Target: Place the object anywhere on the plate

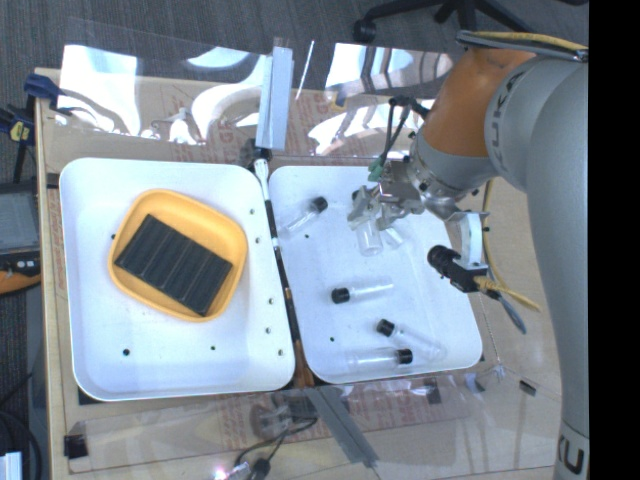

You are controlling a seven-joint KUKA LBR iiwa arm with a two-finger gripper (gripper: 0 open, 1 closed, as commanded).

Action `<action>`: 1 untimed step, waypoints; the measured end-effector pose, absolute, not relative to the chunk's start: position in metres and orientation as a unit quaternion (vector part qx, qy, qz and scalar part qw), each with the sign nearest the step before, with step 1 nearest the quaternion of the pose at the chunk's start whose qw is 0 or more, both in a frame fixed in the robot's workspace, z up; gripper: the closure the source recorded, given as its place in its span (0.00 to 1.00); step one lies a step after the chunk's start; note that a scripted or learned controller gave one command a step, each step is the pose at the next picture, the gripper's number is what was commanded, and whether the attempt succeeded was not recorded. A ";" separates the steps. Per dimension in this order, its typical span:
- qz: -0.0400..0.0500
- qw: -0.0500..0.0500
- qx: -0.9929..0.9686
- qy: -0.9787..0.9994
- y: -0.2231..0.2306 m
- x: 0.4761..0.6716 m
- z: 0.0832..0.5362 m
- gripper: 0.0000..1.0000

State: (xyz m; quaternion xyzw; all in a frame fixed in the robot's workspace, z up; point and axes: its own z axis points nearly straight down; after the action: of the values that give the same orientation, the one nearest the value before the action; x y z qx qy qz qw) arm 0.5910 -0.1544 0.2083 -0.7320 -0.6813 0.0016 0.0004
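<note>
Two white bins (80, 268) sit on a glossy bench (200, 423); the pincer's (375, 213) state is unclear.

Looking like a robotics lab: sitting on a tabletop (520, 368) with two white bins (90, 358) side by side, cables (250, 458) trailing along the near edge, grey carpet (150, 8) and an office chair base (450, 8) showing at the far side.
</note>
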 end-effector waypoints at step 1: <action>0.002 0.004 -0.691 -0.723 -0.110 0.578 0.196 1.00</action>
State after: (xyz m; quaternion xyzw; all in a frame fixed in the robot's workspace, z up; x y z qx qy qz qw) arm 0.5783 -0.1101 0.1962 -0.6911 -0.7227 0.0024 0.0036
